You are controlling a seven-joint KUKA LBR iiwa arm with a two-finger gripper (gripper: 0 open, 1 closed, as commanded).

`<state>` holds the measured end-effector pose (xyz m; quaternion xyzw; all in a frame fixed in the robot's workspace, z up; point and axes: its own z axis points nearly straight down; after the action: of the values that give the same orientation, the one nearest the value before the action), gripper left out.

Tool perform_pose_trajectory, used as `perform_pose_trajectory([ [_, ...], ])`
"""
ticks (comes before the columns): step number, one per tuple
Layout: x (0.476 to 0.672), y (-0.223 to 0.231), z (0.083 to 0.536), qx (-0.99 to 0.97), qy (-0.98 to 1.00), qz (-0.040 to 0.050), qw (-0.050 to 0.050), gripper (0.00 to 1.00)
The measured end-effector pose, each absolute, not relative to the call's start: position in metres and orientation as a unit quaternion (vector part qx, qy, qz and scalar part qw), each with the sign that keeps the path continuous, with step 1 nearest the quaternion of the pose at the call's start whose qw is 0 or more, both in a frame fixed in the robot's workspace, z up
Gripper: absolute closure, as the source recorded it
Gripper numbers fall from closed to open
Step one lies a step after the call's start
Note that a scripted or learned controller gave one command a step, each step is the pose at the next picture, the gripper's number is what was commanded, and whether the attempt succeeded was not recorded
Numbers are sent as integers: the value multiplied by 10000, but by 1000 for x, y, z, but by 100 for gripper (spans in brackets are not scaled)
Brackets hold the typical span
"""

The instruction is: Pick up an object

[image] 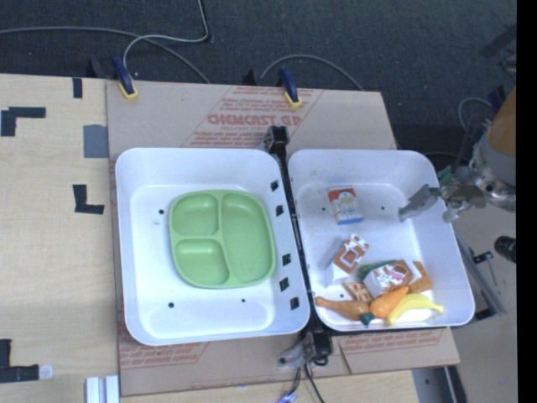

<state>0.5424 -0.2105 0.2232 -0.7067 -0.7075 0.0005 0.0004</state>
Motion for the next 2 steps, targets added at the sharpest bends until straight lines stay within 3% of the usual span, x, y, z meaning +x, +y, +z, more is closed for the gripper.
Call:
perform_pose_trajectory([
  [1,578,-127,175,-7062,-7080,2,12,0],
  [2,647,-111,87,-7067,-7075,-9,-33,0],
])
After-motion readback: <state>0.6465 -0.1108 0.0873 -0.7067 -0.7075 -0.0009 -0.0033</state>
